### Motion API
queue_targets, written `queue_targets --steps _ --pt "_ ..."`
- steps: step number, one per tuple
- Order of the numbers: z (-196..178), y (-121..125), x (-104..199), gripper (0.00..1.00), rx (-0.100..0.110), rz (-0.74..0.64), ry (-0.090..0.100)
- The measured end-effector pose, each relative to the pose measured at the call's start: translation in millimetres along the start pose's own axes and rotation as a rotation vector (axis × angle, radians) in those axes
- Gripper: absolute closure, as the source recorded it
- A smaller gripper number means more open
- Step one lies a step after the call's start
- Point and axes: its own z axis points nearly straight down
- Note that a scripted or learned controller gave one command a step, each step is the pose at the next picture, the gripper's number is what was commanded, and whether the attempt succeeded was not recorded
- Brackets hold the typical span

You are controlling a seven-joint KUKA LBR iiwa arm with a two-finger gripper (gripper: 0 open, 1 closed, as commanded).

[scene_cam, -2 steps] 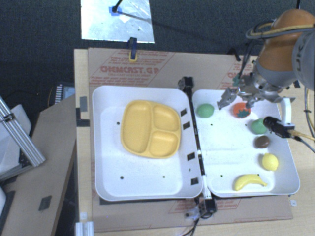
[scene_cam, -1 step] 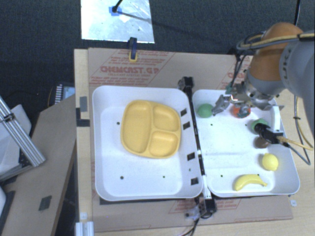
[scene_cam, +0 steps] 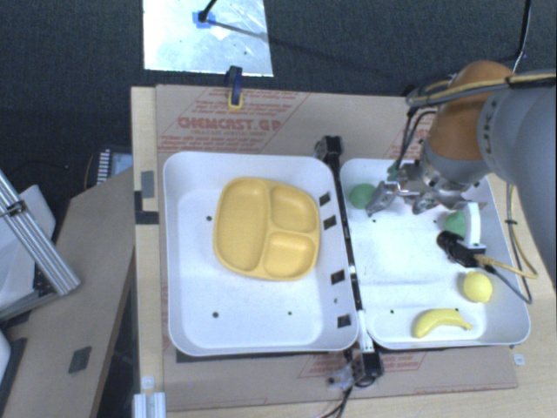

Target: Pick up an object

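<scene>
**Arm Poised Over Right Bin, Green Object Close at Hand**

The tool (scene_cam: 402,195) is seen low over the far part of the right bin (scene_cam: 409,259), just beside a small green object (scene_cam: 359,194) that lies to its left in the picture, near the bin's far inner corner. Whether the tool is released or clenched cannot be told from this angle, and nothing is seen held in it. The grey arm (scene_cam: 513,133) is bent in from the right, its orange band (scene_cam: 466,111) tilted above the wrist. A second green object (scene_cam: 454,222) is partly hidden under the wrist. A yellow lemon (scene_cam: 477,286) and a banana (scene_cam: 439,322), its long axis running roughly left to right, are left well apart near the bin's near edge. A yellow divided tray (scene_cam: 264,227) rests in the left bin (scene_cam: 196,303). The nearest green object is judged the likeliest target.
</scene>
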Motion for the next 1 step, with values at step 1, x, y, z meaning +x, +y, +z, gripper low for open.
queue_targets --steps 1 --pt "35.8 0.6 0.4 0.00 -0.001 0.000 0.000"
